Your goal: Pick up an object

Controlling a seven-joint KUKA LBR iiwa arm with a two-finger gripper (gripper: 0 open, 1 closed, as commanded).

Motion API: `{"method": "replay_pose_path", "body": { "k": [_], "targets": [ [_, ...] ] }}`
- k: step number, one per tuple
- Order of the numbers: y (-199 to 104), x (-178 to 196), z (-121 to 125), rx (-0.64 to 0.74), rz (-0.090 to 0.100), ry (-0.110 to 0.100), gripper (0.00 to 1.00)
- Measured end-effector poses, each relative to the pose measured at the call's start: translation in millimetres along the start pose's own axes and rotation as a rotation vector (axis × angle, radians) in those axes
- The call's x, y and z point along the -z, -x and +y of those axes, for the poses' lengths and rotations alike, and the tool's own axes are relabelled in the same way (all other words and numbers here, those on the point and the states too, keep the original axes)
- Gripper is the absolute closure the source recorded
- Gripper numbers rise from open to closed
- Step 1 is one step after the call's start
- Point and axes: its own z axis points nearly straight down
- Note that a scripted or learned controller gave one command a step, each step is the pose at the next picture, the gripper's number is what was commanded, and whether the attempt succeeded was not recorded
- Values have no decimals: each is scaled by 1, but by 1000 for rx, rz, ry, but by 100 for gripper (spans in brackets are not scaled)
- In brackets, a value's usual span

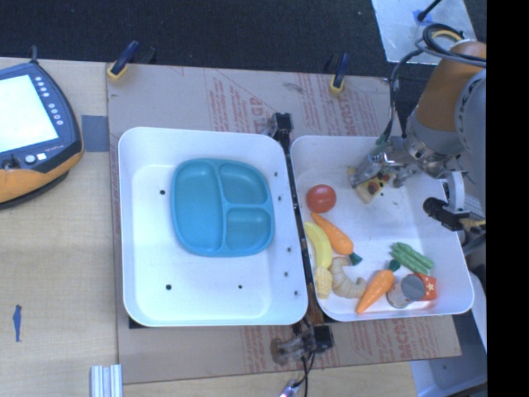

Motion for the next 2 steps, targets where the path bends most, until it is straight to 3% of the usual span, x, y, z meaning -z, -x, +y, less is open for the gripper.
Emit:
{"method": "replay_pose_path", "body": {
  "k": [1,2],
  "targets": [
    [0,12,-1,5,3,-10,100],
    [-39,108,-41,2,-2,13,100]
  ]
}}
